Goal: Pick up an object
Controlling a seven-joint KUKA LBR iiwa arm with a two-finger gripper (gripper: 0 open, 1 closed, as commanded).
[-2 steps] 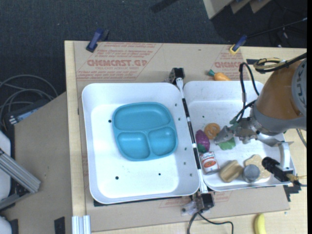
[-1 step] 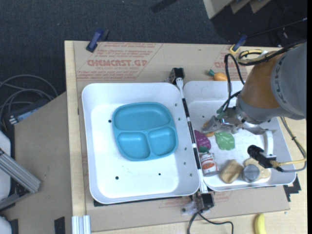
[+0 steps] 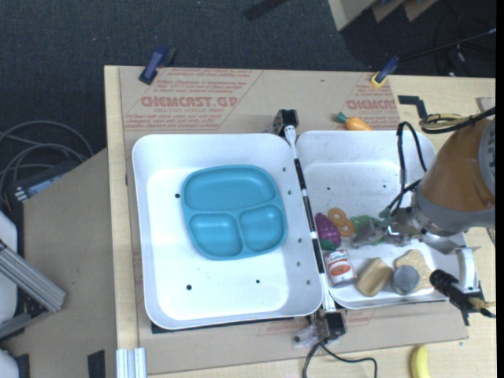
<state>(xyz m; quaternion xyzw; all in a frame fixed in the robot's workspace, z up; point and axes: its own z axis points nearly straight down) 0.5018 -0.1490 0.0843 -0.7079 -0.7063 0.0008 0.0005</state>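
My gripper (image 3: pixel 387 228) is low inside the right bin (image 3: pixel 354 164), reaching in from the right beneath the grey and orange arm (image 3: pixel 461 181). Its tip sits right beside a green object (image 3: pixel 362 225). Just left of that lie an orange ring-shaped piece (image 3: pixel 342 218) and a purple item (image 3: pixel 324 227). Nearer the bin's front edge are a small red-and-white can (image 3: pixel 340 266), a tan bread-like piece (image 3: pixel 373 276), a grey round object (image 3: pixel 405 279) and another tan piece (image 3: pixel 412 259).
The left bin (image 3: pixel 153 211) holds a blue divided plate (image 3: pixel 234 211). A small orange toy (image 3: pixel 356 122) lies on the board behind the right bin. A yellow object (image 3: pixel 420 361) sits at the bench's front right. Cables loop over the arm.
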